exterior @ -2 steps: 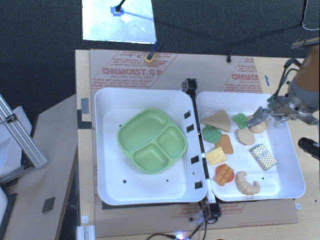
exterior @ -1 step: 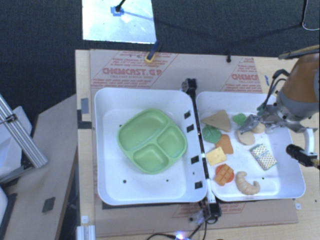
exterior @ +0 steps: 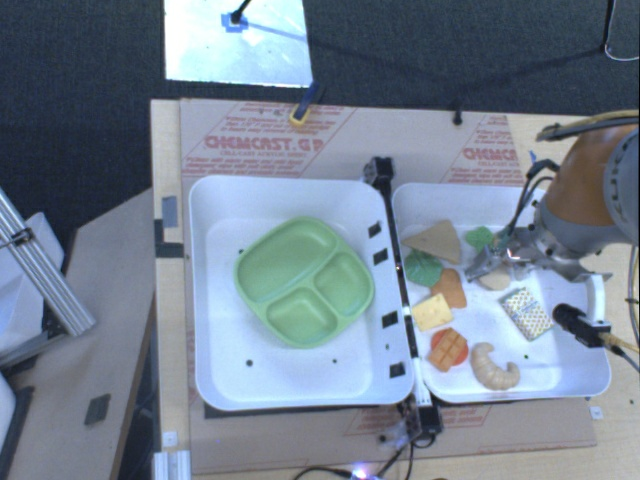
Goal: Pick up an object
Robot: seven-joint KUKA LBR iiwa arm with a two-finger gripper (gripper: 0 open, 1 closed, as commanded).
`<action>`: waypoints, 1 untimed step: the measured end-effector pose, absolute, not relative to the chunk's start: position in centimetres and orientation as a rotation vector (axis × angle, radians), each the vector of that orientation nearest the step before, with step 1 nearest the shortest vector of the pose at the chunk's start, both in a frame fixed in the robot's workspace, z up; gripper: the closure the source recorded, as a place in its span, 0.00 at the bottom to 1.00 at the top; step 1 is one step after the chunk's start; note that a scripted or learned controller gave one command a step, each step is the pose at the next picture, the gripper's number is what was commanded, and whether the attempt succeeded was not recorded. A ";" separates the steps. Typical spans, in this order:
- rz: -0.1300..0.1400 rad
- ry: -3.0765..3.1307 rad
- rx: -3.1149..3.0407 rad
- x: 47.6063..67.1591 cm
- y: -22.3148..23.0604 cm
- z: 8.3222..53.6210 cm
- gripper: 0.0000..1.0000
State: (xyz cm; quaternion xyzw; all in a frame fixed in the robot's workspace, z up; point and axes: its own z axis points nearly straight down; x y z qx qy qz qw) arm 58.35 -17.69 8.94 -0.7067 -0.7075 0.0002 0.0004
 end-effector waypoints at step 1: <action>-0.009 -2.227 -2.225 58.6 -17.8 10.6 1.00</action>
